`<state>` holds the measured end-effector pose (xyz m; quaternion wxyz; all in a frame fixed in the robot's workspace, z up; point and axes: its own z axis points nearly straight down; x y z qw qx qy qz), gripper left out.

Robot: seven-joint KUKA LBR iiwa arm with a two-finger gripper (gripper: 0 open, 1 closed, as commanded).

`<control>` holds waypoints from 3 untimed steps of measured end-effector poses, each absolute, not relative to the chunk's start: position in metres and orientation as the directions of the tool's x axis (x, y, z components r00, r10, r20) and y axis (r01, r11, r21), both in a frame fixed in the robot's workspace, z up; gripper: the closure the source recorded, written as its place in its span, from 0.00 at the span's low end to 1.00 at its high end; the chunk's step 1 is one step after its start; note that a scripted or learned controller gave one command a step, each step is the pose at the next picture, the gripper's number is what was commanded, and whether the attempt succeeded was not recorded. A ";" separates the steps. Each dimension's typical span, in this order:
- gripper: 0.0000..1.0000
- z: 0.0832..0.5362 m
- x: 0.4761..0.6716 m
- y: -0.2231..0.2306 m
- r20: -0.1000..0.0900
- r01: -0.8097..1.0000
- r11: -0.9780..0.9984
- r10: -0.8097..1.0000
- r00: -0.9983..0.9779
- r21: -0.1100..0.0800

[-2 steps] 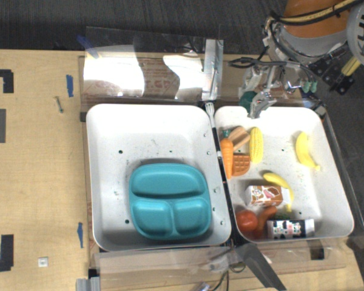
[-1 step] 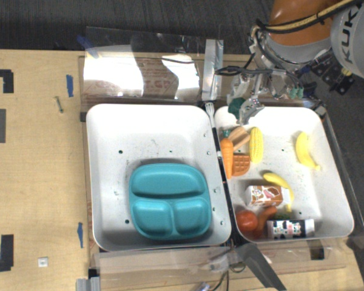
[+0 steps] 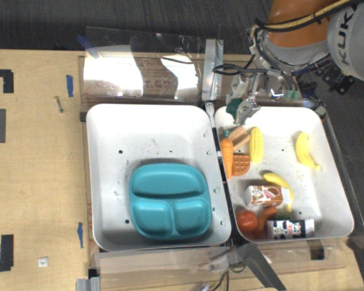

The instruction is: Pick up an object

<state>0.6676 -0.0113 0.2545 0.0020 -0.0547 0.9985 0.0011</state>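
My gripper [image 3: 247, 109] hangs over the far left corner of the right bin [image 3: 330, 162], under the orange-banded wrist [image 3: 297, 5]. A small dark teal piece [image 3: 233, 108] and a white piece [image 3: 224, 119] lie right beside it; I cannot see whether either is touched. Just below lie an orange carrot [image 3: 227, 156], a corn cob [image 3: 255, 145], a brown bread-like piece [image 3: 239, 137] and a waffle [image 3: 241, 164]. Two yellow bananas [image 3: 304, 150] [image 3: 275, 180] lie further right.
The left bin [image 3: 109, 138] holds a teal divided plate [image 3: 169, 200]. At the near side of the right bin sit a small carton [image 3: 266, 195], a red tomato [image 3: 247, 221] and a black-and-white can [image 3: 289, 227]. A clear plastic sheet [image 3: 145, 71] stands behind the bins.
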 end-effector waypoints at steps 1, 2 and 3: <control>1.00 0.240 0.667 0.031 -0.003 -0.181 0.983 -0.181 -0.983 0.001; 1.00 0.254 0.670 0.032 -0.015 -0.181 0.983 -0.181 -0.983 0.000; 1.00 0.280 0.668 0.045 -0.012 -0.296 0.955 -0.296 -0.955 -0.002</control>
